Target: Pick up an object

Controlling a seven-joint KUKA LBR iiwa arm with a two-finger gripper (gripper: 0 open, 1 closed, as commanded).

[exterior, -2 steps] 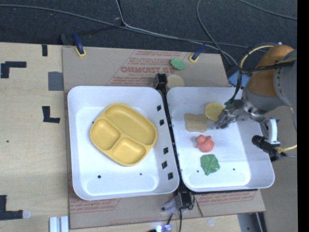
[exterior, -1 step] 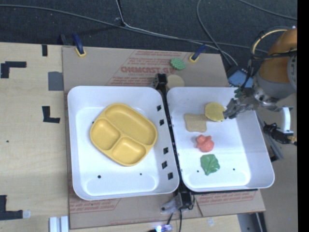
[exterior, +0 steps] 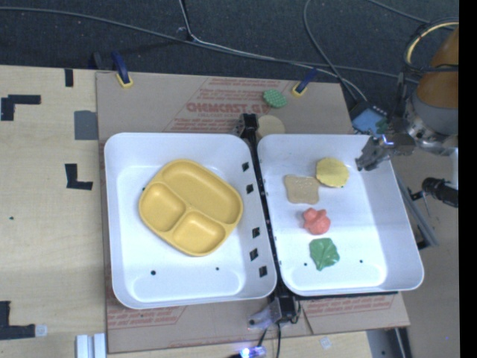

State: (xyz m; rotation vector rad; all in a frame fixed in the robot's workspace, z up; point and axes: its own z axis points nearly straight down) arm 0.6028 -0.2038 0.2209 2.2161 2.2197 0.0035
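From the camera above the bench, we see two white bins side by side. In the left bin (exterior: 127, 155) sits a yellow tray (exterior: 191, 206) with three parts, filling most of the middle of the bin.

In the right bin (exterior: 387, 230) lie four small things. A round yellow piece (exterior: 332, 172) is near the top edge, a bit right of the middle. A tan piece like toast (exterior: 302, 189) is just beside it, nearer the left wall. A red piece (exterior: 316, 221) lies in the middle of the bin. A green piece (exterior: 323, 253) lies below the red one, nearer the bottom edge. None of them touch each other.

The arm comes in from the right. Its gripper (exterior: 369, 157) hangs over the top right corner of the right bin, near the yellow piece but apart from it. We see nothing between its tips. The claw is too small and dark for us to tell how it stands.

Past the top edge of the bins, a small green thing (exterior: 274, 97) rests on the brown board (exterior: 186, 99).
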